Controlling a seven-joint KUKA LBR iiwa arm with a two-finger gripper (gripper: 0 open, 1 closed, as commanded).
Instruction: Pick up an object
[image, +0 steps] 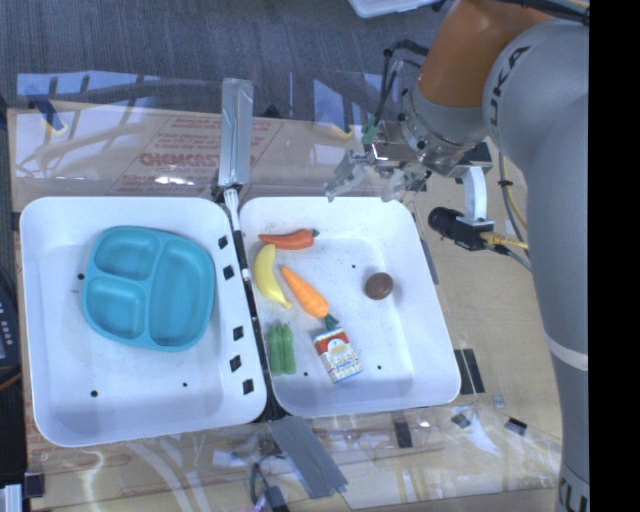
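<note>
- gripper (372, 183) hangs at the right bin's (425, 300) 12 o'clock rim; released, nothing between its fingers.
- carrot (304, 291) lies mid-bin, banana (266, 275) at its 9 o'clock.

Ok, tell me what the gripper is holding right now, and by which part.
Nothing. The gripper hangs over the right bin's far rim, nothing between its fingers.

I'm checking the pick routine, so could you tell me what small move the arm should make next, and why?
Probably move the gripper forward over the right bin and lower it toward the small brown ball. The gripper hangs at the bin's far rim, holding nothing, and the ball sits apart from the banana, carrot and carton, so it looks like the easiest target.
</note>
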